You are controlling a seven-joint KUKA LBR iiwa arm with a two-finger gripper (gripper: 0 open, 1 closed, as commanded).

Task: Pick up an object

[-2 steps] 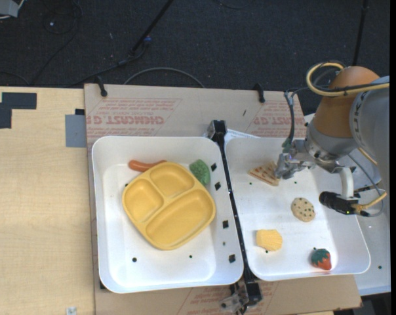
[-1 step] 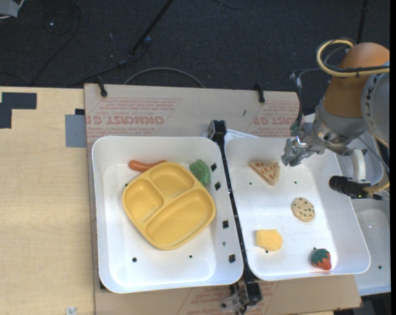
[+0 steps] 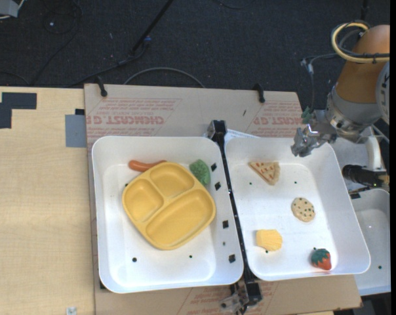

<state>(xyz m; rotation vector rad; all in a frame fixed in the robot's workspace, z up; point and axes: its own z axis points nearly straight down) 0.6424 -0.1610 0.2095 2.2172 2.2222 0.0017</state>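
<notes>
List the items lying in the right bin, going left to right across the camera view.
Yellow cheese block → waffle wedge → chocolate-chip cookie → strawberry.

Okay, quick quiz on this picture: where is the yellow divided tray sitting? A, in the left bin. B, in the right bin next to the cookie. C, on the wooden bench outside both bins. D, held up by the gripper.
A: the yellow divided tray lies flat in the left bin, with the orange carrot and the green leafy piece at its upper edge.
</notes>
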